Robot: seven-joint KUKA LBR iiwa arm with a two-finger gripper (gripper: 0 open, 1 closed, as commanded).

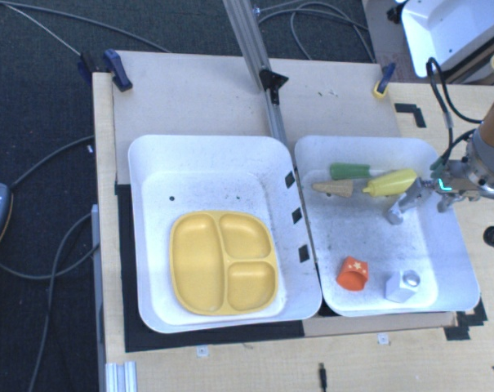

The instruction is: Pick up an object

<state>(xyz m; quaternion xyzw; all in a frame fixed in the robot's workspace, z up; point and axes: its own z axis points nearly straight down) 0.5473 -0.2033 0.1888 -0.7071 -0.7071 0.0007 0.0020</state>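
We've got the gripper (418,201) hanging over the right bin (451,256), metal fingers spread wide with nothing between them, one tip beside the smooth yellow banana-shaped toy (389,183). Behind that lies a green stick (349,171) and a tan piece (334,189). Nearer us: an orange cup (353,273) and a grey block (402,286). The left bin (206,166) holds a glossy yellow divided plate (223,261).
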